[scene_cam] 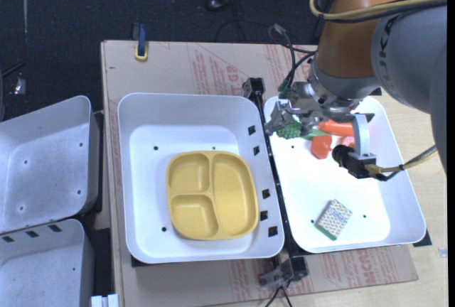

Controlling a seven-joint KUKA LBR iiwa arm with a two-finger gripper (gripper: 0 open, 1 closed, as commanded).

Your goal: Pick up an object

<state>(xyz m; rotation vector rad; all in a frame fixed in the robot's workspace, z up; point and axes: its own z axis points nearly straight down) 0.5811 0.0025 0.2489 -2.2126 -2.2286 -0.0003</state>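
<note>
My gripper [302, 114] hangs over the far left part of the right bin [398, 227], under the grey arm and its orange band. A small green toy [289, 131] lies just below it at the bin's left wall. Beside that sit an orange-red piece [321, 147] and an orange carrot-like piece [334, 128], partly covered by the wrist. A small green-and-white packet [333, 219] rests in the near part of the same bin.
The left bin [142, 156] holds a yellow divided plate [212, 194]. A black clip and cable [359, 162] hang from the wrist over the right bin. White lids [43, 156] lie at the far left. A blue-yellow clamp [141, 47] sits on the board's far edge.
</note>
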